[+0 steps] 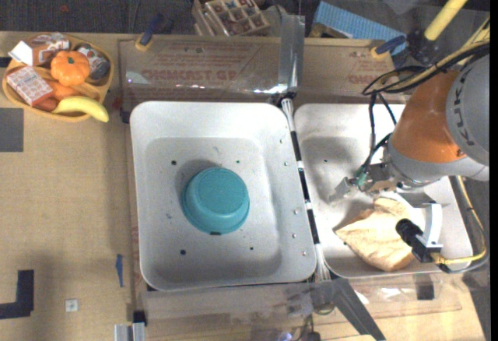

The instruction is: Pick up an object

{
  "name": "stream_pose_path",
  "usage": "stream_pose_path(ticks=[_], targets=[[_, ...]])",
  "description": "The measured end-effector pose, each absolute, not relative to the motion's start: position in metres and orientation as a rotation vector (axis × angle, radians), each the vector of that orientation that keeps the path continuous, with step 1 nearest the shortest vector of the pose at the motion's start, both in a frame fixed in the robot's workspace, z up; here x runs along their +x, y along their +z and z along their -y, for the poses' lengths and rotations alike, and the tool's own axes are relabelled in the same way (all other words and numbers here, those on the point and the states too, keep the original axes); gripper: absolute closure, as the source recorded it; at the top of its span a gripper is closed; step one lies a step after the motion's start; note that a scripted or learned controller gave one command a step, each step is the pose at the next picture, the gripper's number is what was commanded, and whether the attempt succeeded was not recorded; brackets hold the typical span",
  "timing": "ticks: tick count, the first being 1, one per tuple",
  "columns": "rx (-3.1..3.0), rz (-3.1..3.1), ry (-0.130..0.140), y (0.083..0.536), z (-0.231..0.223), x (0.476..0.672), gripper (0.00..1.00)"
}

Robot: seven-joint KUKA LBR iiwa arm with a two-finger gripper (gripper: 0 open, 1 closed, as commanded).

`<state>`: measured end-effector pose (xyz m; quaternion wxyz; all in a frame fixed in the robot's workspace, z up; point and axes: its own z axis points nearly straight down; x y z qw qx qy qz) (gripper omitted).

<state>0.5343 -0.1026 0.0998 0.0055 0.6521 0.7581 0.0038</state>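
1. Teal bowl [216, 199] sits upside down near the middle of the left bin [156, 129], alone and well apart from the arm.
2. Tan crumpled thing [377, 242], cloth-like or bread-like, lies in the right bin [327, 129] toward its near edge.
3. Grey arm [424, 129] with an orange band reaches in from the right over the right bin.
4. Gripper [350, 185] hangs low over the right bin's floor, just beside the tan thing's upper left edge. I cannot tell if they touch.
5. Cannot tell whether the gripper is spread or closed. Nothing is seen pinched in it.
6. Yellow dish [15, 90] at the bench's far left corner holds a banana [82, 107], an orange pumpkin [70, 67] and small boxes.
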Motion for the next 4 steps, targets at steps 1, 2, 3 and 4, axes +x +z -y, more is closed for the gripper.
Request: stream_pose_path(ticks=[1, 2, 3, 4], targets=[[1.941, -2.458, 0.011, 0.089, 0.103, 0.491, 0.0], [1.979, -2.424, 0.012, 0.089, 0.101, 0.484, 0.0], [1.884, -2.498, 0.009, 0.089, 0.1, 0.483, 0.0], [1.92, -2.484, 0.001, 0.185, 0.075, 0.495, 0.0]])
